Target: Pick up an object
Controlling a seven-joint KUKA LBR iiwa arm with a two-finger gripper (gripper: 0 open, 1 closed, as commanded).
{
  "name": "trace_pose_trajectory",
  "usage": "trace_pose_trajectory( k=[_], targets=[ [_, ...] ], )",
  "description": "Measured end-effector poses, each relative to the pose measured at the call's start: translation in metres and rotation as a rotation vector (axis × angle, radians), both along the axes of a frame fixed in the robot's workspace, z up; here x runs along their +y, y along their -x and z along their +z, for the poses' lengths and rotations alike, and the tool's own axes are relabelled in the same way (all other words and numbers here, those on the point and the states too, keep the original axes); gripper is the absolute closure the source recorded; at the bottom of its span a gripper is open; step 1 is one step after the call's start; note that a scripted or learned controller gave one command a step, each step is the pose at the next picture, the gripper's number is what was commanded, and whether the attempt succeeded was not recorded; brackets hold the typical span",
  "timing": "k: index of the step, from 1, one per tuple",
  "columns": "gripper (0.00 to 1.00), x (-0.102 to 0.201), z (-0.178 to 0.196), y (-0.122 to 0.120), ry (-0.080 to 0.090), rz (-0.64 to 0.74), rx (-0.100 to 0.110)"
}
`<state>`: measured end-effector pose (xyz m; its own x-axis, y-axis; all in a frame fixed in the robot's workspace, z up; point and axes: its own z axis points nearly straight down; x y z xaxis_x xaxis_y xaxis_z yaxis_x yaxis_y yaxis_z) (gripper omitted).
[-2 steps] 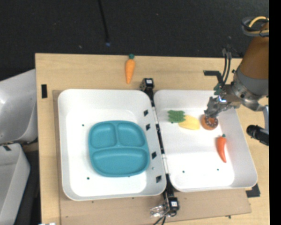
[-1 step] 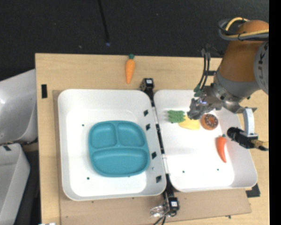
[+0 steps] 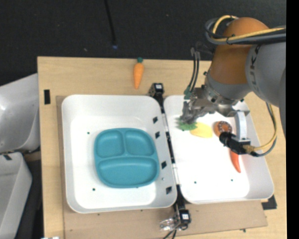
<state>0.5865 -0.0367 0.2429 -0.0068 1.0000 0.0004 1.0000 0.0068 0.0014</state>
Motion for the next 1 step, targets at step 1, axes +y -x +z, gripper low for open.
trace_pose_trajectory(
  k=[1],
  targets=[
    [1.0,0.058,-0.0068,0.0052,-0.001,0.0,0.002]
  ],
)
